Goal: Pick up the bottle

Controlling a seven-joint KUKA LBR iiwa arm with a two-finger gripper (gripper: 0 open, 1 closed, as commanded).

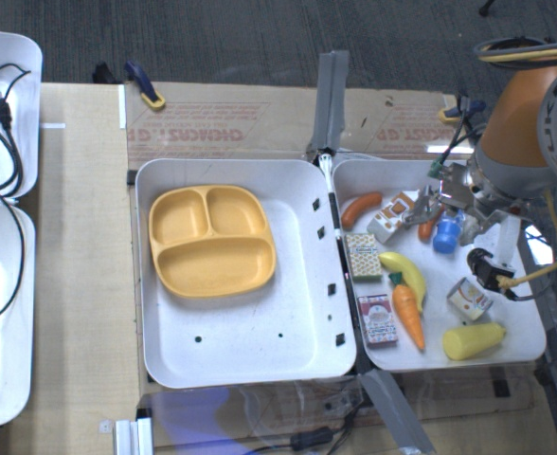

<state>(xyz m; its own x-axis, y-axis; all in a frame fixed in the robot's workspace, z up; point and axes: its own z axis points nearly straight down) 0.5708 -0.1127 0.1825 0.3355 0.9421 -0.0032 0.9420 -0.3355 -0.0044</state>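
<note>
The robot arm's gripper (441,211) hung low over the right bin (534,335), directly above a blue bottle (446,234) lying near the bin's back half. Whether its jaws stood wide or narrow could not be told (the wrist hid them). A banana (406,274), a carrot (409,316) and a yellow bottle (473,340) lay nearby; a yellow divided plate (211,241) sat in the left bin (250,349).

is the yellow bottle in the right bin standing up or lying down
Lying down. The yellow bottle rests on its side at the near right corner of the right bin, its long axis running across the floor.
</note>
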